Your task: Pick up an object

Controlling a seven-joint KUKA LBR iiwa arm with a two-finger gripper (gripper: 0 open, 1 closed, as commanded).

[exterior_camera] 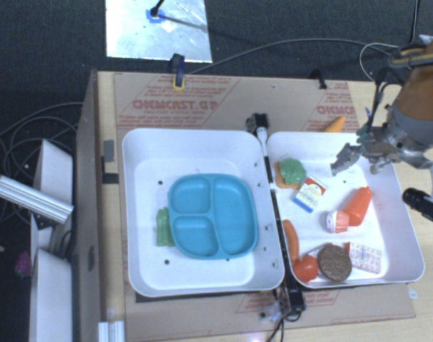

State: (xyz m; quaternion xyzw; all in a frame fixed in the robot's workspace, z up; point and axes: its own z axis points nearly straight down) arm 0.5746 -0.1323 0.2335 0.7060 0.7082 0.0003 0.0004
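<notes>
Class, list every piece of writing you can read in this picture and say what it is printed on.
"CHEMCAST GP": red print on the brown board behind the left bin, repeated at the board's right end, partly cut off there.
Small box in the right bin: printing too small to read.
Flat packet at the right bin's front: printing blurred, unreadable.

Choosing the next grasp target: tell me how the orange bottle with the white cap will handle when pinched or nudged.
The orange bottle lies on its side in the right bin, so its round body would probably roll if nudged. It looks like smooth plastic, likely light and slippery. The pincer would likely grip best across its width.
</notes>
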